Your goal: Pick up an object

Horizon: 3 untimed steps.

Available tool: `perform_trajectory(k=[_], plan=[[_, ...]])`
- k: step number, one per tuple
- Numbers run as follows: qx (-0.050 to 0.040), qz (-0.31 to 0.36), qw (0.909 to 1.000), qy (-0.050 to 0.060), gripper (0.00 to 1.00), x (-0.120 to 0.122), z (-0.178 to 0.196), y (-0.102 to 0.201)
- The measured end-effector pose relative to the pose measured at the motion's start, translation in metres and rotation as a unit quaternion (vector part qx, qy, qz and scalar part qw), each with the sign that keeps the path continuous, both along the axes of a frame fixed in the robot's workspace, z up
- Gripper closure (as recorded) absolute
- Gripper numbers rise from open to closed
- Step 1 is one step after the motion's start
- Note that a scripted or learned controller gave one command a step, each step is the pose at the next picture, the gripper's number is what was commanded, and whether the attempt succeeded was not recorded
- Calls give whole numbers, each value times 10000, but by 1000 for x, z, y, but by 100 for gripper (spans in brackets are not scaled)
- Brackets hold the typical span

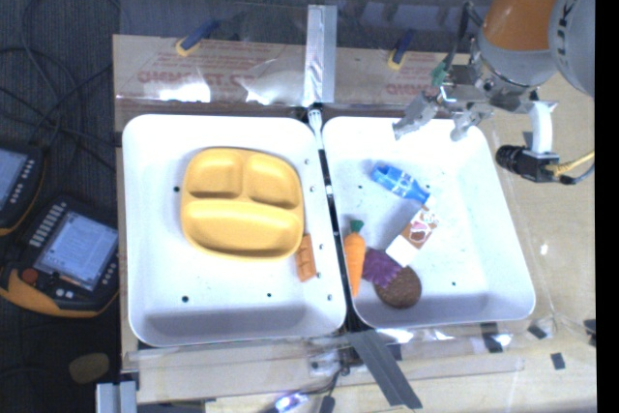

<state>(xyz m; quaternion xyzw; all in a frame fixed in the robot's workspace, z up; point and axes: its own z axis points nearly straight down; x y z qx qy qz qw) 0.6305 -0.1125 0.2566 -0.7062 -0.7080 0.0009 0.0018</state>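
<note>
The arm's gripper (437,121) hovered, fingers spread and empty, over the right bin's (503,208) far rim. The blue carton (399,180) lay nearest below; a descent from there risked striking the rim or closing on nothing.

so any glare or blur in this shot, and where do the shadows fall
Camera view: glare washes out the crinkled clear plastic sheet behind the two bins, and bright spots sit on the metal frame below; the yellow divided plastic tray casts a soft shadow on the left white bin; the open two-finger gripper looks reasonably sharp.
</note>
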Motion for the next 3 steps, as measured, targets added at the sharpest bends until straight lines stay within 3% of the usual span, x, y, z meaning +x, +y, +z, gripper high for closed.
perform_trajectory(k=[1, 2, 3], plan=[[-10, 63, 10000, 3, 0, 1, -157, 7], [-32, 1166, 9931, -84, 0, -21, -167, 7], [-31, 1166, 9931, -84, 0, -21, -167, 7]])
